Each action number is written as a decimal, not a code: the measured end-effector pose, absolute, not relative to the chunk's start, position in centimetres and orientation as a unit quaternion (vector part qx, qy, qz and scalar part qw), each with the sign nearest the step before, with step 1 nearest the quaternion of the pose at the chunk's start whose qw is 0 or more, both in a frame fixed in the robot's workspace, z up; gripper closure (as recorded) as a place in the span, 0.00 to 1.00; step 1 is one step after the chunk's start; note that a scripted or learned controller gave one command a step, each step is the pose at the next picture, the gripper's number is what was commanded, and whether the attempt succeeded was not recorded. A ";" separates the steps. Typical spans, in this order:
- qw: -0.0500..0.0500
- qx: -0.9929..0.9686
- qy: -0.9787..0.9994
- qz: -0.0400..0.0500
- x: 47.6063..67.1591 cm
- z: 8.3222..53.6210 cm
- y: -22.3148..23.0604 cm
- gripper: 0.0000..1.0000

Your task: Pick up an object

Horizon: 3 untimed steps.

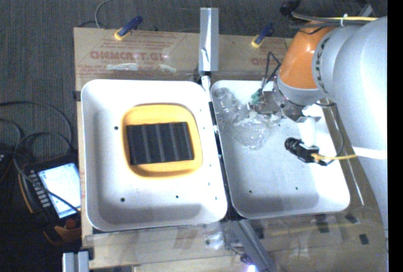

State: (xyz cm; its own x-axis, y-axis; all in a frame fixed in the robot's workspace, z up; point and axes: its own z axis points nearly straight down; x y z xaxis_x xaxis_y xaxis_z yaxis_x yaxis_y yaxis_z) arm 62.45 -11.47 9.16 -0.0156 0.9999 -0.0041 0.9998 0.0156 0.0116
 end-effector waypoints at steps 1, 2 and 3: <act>0.009 0.702 0.712 0.005 62.7 10.6 -11.6 1.00; 0.007 0.702 0.712 0.004 62.6 10.3 -11.5 0.00; 0.008 0.652 0.758 0.003 62.5 9.3 -11.8 0.00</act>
